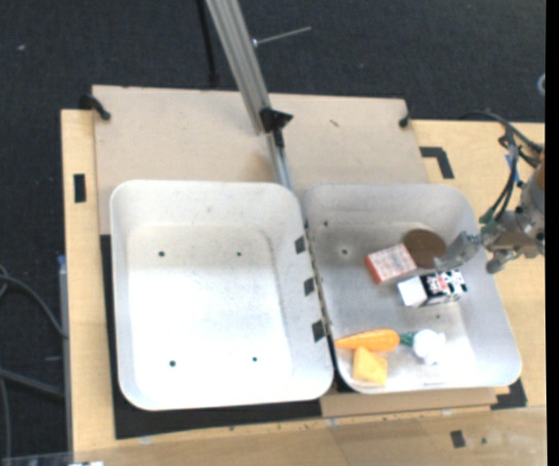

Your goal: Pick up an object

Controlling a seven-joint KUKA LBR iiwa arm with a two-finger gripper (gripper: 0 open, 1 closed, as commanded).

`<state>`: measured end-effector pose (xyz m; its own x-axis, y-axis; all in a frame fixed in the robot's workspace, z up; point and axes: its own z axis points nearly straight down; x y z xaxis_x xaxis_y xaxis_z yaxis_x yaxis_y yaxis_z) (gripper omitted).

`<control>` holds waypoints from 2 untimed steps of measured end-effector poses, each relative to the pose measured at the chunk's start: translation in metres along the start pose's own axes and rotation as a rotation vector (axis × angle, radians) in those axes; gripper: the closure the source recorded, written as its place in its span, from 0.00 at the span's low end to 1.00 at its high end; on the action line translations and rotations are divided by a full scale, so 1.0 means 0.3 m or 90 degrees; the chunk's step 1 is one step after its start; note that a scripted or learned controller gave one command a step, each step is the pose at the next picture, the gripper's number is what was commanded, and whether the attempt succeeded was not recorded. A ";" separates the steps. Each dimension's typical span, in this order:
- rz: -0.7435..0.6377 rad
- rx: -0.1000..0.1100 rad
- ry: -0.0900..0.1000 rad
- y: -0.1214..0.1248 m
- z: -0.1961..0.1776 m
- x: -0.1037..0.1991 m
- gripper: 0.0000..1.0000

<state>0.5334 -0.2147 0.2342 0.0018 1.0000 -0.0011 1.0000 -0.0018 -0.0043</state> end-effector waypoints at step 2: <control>0.001 -0.004 -0.002 0.030 0.323 -0.003 0.00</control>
<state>0.5420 -0.2156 0.1374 0.0038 1.0000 -0.0040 1.0000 -0.0038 0.0016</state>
